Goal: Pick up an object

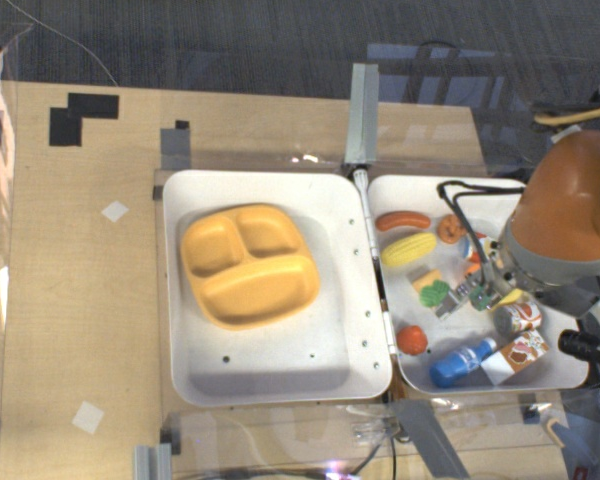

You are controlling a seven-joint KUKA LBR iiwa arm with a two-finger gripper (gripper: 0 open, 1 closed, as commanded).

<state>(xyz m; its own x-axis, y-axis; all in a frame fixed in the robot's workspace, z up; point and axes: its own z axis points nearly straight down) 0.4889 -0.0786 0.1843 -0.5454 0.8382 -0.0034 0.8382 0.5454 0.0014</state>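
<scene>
The right bin [416,376] holds several toy foods: a red sausage [403,221], a corn cob [407,250], a small orange fruit [450,229], a green broccoli piece [435,292] on a yellow block, a red tomato [412,340], a blue bottle [460,362] and two red-and-white cans [521,317]. My gripper [470,290] hangs low over the middle of this bin, just right of the broccoli, below the orange wrist band [570,203]. Nothing shows between its fingers.
The left bin [210,368] holds a yellow divided tray [248,263]. A metal divider post [362,118] stands between the bins at the back. Black cables [460,203] loop over the right bin's far side. Tan bench surface lies to the left.
</scene>
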